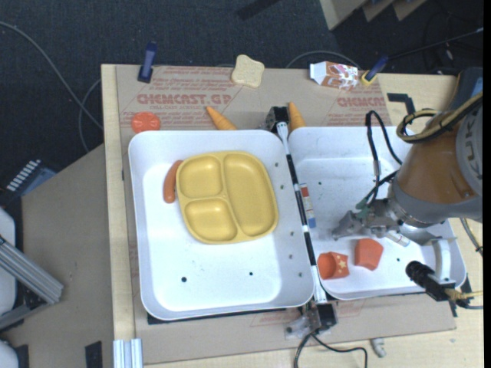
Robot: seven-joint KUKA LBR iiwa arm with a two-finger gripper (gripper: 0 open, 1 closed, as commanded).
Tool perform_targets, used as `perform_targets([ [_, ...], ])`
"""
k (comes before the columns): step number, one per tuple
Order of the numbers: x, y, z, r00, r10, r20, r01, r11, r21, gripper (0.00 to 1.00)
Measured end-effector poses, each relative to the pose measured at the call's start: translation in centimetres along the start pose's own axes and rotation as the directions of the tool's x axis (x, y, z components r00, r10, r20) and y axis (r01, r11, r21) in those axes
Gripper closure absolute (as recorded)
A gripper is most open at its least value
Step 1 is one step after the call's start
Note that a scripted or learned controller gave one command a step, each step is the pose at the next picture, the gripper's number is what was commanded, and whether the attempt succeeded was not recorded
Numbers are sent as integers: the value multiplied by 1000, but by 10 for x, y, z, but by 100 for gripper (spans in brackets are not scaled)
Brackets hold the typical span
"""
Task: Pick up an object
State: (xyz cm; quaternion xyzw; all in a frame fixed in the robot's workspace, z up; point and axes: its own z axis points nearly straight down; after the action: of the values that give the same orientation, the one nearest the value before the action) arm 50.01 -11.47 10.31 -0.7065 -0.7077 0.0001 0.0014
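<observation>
Two red pieces: a rounded tomato-like lump (333,264) and a blocky red chunk (368,253) lie just below the claw (360,222) in the right bin (337,148); the chunk is nearer.
Claw: hangs low over the bin floor, apart from both pieces, nothing between its tips; how wide it stands I cannot tell from here.
Arm: grey, with an orange band (437,176), bulky above the claw.
Risk: both pieces look smooth, hard plastic; I reckon the rounded lump could squirt out sideways, and the near bin wall may block a clean close.
Far left of claw: a matte yellow divided plate (227,195) with soft corners, a sausage-shaped piece (169,182) touching its far edge, in the left bin (215,286).
Surface: pale wood (123,282) under glossy white bins.
</observation>
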Motion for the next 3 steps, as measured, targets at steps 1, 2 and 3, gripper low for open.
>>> perform_targets([
  [1,-33,-22,19,1000,3,2,-3,1000,0,0],
  [2,-32,-21,9,1000,3,1,-3,1000,-1,100],
  [3,17,-21,-49,1000,0,1,0,1000,-2,100],
])
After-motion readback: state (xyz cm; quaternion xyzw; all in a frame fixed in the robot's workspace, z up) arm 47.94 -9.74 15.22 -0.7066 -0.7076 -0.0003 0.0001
